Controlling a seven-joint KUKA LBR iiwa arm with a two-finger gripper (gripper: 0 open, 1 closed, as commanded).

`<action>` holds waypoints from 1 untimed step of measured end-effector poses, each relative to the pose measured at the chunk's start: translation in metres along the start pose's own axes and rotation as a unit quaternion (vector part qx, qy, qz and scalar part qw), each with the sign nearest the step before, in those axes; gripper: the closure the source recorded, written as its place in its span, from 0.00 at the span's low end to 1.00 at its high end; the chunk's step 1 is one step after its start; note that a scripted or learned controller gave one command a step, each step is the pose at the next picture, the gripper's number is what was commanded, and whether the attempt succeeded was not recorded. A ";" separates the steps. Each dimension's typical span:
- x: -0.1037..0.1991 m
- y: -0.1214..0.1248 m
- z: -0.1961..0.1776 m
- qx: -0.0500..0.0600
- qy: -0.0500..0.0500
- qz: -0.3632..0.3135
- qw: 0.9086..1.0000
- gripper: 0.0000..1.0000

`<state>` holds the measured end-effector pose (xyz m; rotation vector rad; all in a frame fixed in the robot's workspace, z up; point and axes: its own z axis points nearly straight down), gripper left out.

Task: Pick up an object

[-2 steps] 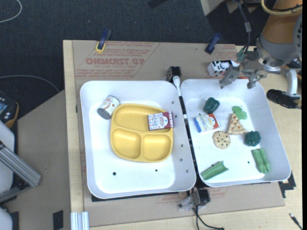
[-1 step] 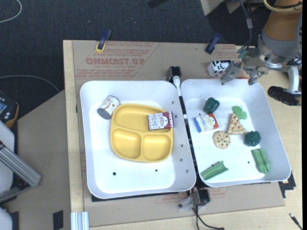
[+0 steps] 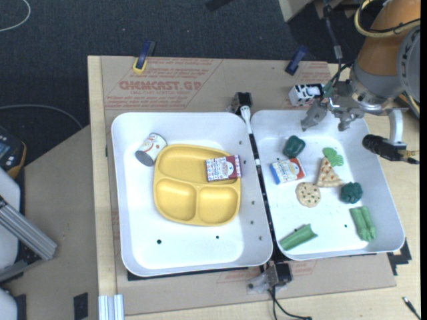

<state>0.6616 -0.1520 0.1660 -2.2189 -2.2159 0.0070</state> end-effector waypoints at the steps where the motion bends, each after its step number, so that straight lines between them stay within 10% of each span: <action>1: 0.008 0.006 0.057 -0.001 0.000 -0.002 1.000 0.00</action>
